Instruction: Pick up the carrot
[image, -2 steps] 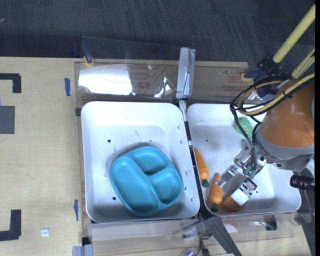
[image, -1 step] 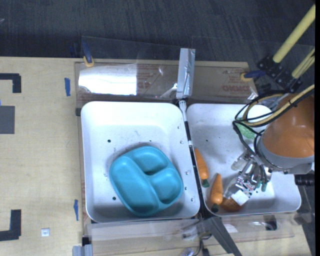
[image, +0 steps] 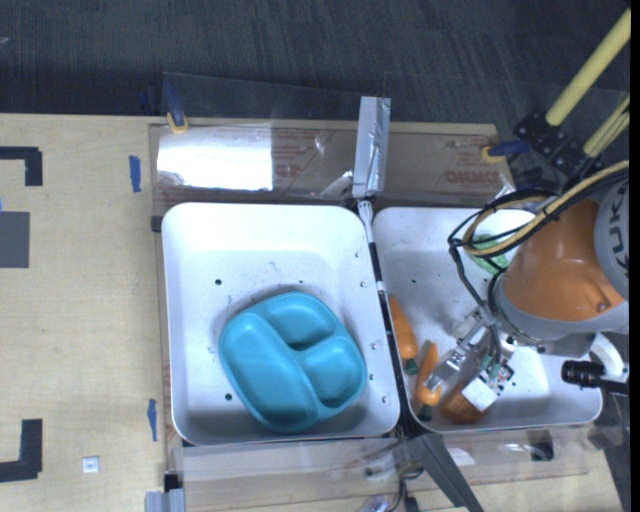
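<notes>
Left bin (image: 190, 330): holds a blue divided tray (image: 290, 358), sitting low and toward the near wall, tilted a little against the bin's sides. Nothing task-related here. Across the shared wall, right bin (image: 420, 240): orange pieces crowd its near-left part. One elongated orange piece (image: 402, 325) lies along the dividing wall, long axis running far-to-near. A second slim one, read here as the carrot (image: 428, 365), lies just right of it, long axis slanting from upper right down to lower left, greenish end near the bin's front corner. A rounder orange piece (image: 458, 407) sits at the front wall. Gripper (image: 462, 362) is low in this bin, right beside the carrot, apparently touching or nearly so; carrot lies immediately to its left. Finger state cannot be told; wrist hardware and cables clutter the spot. Further right, arm (image: 560, 270) with its orange band overhangs the bin.
</notes>
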